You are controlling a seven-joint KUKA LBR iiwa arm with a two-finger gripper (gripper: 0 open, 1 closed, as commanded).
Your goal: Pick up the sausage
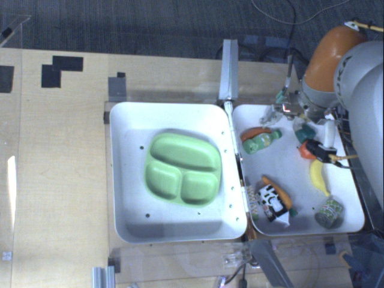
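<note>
Sausage should be approached well below-left of the gripper, whose finger state cannot be told, avoiding the black-and-white packet.

Even, fairly bright overhead light falls on the bench, and the white bins look slightly washed out, with soft grey shading along their inner walls. The picture is a little soft and grainy overall, and small objects lack crisp edges.
</note>
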